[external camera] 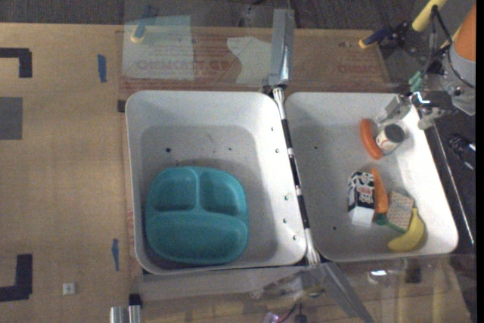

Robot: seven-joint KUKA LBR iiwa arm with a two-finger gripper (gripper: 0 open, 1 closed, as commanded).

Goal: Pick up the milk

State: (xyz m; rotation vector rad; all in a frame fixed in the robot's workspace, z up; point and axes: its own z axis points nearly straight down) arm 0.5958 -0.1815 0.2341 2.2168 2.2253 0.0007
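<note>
Your tool sits at the right bin's far right rim, and you cannot tell how it is set. The milk lies well below it, just beside the carrot, near the banana.

Cow-print milk carton — upright, right bin

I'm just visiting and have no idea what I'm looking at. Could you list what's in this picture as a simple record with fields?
left bin: holds a teal divided plate
right bin: holds the milk and other items
milk carton: cow-patterned, toward the near right of its bin
beside the milk: carrot, banana
far end of right bin: sausage, small cup
gripper: over the right bin's far right corner, away from the milk
</note>
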